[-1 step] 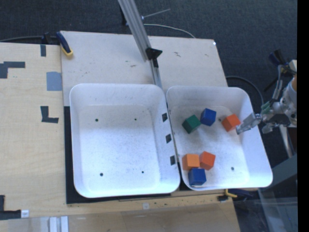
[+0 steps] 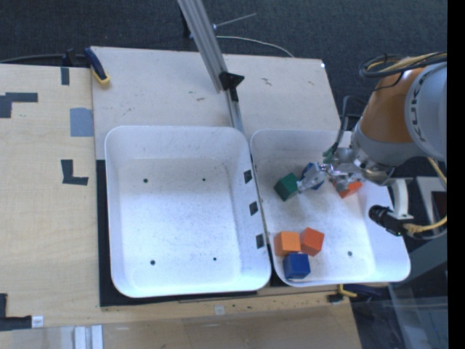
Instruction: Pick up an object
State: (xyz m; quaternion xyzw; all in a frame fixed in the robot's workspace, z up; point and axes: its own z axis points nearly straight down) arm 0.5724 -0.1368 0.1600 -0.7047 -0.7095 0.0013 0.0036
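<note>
My pincer [image 2: 325, 173] sits low in the right bin [image 2: 378, 267], centre right of the frame; I cannot tell its opening or whether it holds anything. The green block [image 2: 286, 186] lies just left of it. The surface [image 2: 160, 86] beyond looks roomy.

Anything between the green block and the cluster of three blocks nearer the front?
Camera view: only bare white bin floor between the green block and the cluster.
</note>
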